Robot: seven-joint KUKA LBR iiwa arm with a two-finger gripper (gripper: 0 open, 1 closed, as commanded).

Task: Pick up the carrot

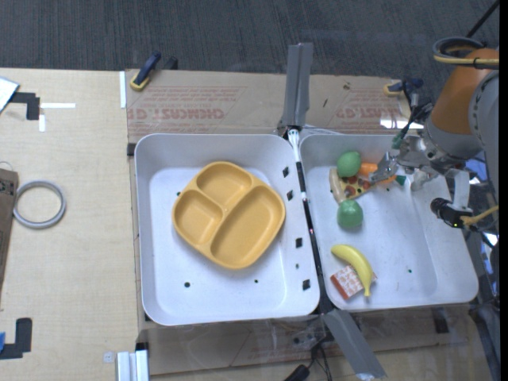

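We see the metal gripper [386, 171] low in the right bin [413, 280], fingers pinching the slim orange carrot [370, 168] beside a round green fruit [348, 164].

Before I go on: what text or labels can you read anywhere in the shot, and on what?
"CHEMCAT", upside down in red: cardboard sheet behind the left bin.
Same red print on cardboard behind the right bin: too blurred to read.
Small red packet beside the banana: print too small to read.

Bench [71, 292] w/ 2 white bins [147, 236] [444, 284] side by side, tape roll [37, 204] at left.
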